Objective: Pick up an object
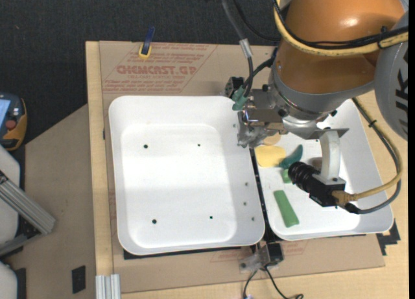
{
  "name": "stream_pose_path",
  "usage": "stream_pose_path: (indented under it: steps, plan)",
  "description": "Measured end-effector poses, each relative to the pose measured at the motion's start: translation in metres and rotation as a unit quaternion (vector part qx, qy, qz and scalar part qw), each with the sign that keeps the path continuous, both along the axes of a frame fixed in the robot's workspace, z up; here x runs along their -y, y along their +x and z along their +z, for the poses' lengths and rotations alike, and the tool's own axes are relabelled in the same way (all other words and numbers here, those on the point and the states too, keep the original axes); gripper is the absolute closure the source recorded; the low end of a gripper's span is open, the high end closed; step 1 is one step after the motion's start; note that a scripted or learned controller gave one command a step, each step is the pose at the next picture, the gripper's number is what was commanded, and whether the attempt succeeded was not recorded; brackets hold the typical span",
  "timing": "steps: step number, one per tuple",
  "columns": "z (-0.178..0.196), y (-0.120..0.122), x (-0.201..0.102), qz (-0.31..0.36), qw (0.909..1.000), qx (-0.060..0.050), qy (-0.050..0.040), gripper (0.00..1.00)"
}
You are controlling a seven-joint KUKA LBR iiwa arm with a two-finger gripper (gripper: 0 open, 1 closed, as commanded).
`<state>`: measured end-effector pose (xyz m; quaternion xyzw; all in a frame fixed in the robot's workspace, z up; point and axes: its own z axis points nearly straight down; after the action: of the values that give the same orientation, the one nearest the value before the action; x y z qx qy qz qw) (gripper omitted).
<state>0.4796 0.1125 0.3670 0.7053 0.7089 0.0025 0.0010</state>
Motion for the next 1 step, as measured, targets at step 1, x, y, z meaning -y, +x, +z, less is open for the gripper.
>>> stream_pose_path:
  steps: [1]
  plan:
    - [0.0548, 0.0003, 0.0271, -0.004, 1.0000, 0.001, -0.0005, 1.00]
